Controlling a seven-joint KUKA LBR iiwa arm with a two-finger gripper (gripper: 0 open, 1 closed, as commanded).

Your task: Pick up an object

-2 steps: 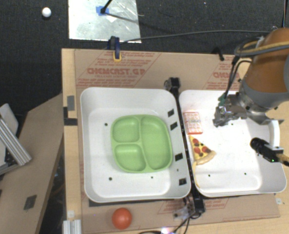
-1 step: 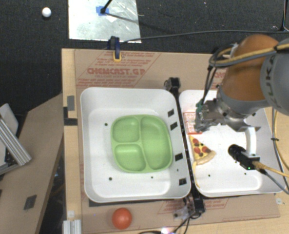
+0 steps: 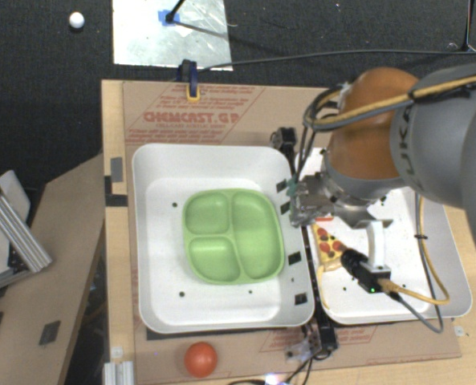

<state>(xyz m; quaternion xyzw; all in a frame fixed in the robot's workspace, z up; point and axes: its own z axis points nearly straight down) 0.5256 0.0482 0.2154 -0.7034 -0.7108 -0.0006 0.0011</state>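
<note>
A green divided plate (image 3: 232,235) lies in the middle of the left white bin (image 3: 161,295). A toy pizza slice (image 3: 328,246) lies at the left edge of the right white bin (image 3: 438,295), just beside the wall between the bins. My gripper (image 3: 307,204) hangs low over that dividing wall, directly behind the pizza slice and to the right of the plate. The grey arm and its orange band (image 3: 374,119) cover much of the right bin's back half.
An orange-red ball (image 3: 200,358) rests on the bench in front of the left bin. A blue clamp (image 3: 189,79) grips the board's back edge. A small white ball (image 3: 77,20) lies far back left. A metal rail (image 3: 13,227) stands at the left.
</note>
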